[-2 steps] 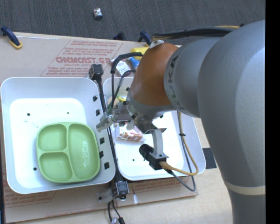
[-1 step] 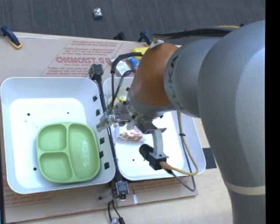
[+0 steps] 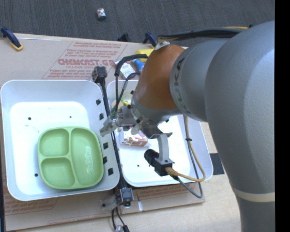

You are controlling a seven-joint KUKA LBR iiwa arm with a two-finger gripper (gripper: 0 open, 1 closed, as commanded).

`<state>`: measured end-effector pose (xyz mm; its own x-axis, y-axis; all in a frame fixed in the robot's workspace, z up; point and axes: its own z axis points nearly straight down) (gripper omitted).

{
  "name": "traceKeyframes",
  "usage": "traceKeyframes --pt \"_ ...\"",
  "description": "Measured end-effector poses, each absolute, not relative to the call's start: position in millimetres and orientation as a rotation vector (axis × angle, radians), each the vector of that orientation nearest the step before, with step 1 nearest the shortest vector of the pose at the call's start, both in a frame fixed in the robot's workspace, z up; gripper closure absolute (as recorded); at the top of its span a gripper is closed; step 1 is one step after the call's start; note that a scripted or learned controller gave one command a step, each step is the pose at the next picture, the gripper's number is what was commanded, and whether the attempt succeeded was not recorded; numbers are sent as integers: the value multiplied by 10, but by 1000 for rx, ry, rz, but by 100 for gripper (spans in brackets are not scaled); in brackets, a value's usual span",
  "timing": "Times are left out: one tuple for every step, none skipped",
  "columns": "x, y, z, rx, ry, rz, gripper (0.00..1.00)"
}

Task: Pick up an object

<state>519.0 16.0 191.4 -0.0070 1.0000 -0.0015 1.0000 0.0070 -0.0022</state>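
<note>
Orange-banded arm over the right bin, a small packet beneath it.
From the camera view, the pincer hangs at frame centre, its grip state impossible to tell; the red-and-white packet lies just below and slightly right, long axis roughly across the frame.

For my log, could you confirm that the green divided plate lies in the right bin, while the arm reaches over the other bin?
Not quite: the camera view shows the green divided plate in the left bin, while the arm reaches over the other bin.
</note>
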Motion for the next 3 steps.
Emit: traceKeyframes --pt "5190 160 1914 -2213 -2229 4 0" --pt "5190 160 1914 -2213 -2229 4 0" --pt "5190 160 1914 -2213 -2229 4 0"
